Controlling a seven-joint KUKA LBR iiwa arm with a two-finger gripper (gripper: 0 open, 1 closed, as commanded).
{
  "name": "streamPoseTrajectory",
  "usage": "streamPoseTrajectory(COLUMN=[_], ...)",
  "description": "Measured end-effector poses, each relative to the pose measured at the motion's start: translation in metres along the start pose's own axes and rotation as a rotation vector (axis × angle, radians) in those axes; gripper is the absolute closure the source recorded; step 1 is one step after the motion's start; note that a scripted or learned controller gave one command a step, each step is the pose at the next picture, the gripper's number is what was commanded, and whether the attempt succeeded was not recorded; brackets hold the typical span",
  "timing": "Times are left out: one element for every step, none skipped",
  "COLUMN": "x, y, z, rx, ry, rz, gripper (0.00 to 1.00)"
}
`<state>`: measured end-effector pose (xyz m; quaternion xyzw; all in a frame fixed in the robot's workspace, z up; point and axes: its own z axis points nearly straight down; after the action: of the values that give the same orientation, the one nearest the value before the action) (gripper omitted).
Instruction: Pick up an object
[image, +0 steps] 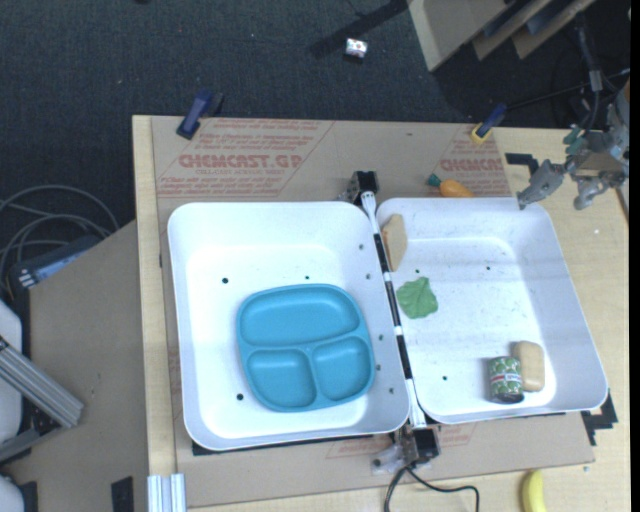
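Observation:
The right bin (540, 250) holds a green leafy piece (417, 297) near its left wall. A tan bread-like slice (393, 240) leans against that wall farther back. A small dark can (506, 379) and a tan roll (530, 364) sit touching each other in the front right corner. A blue divided plate (303, 345) lies in the left bin (200, 300). My gripper (557, 187) hovers over the right bin's far right corner, open, with nothing between its fingers, well away from every object.
An orange item (455, 187) lies on the board just behind the right bin. Clamps (198, 113) (488, 122) hold the board's far edge. A yellow object (533, 492) sits at the bench's front right. Cables lie on the floor at left.

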<state>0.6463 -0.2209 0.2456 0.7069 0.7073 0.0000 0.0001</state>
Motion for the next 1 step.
streamPoseTrajectory(x=[0.0958], y=[-0.0326], z=[0.1609], rx=[0.000], ry=[0.001], rz=[-0.001], gripper=[0.00])
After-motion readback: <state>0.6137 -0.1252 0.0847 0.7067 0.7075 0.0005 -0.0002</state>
